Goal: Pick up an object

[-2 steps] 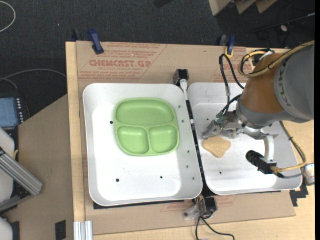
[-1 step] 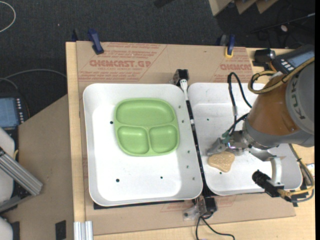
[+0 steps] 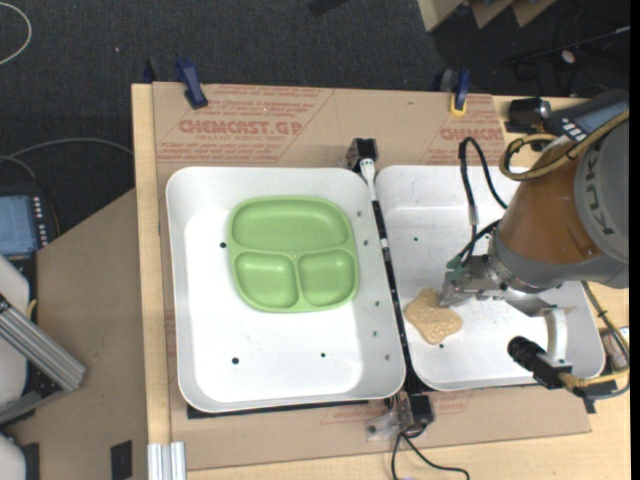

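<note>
Task object: 1 tan, flat, speckled piece (image 3: 433,320), looks like a cracker or slice of toast with rough, irregular edges. Lies flat on the floor of the right bin (image 3: 430,208), lower left part of that bin, close to the wall shared with the left bin.

Gripper (image 3: 462,286) sits just up-right of the tan piece, right at its upper edge; contact or not, can't tell. Fingers hidden under the wrist body, so can't tell how far open it is, and nothing is visibly held between them. Arm (image 3: 545,223) comes in from the right of the frame, brown-orange band above the grey wrist, black cables looping over the right bin.

Counts:
- 2 white shallow bins, side by side, centre of frame
- 1 green divided tray (image 3: 292,253)
- 1 tan piece
- 2 clamps on the top edge of the board: 1 blue (image 3: 191,83) upper left, 1 yellow-and-blue (image 3: 460,92) upper right

Containers:
- left bin (image 3: 200,348): holds the green tray, 3 compartments (1 large on top, 2 small below), sitting in the upper-middle of the bin, all compartments bare
- right bin: holds the tan piece, gripper over it

Both bins rest on a cardboard-covered desk (image 3: 160,268) with red printed lettering along the top.
</note>
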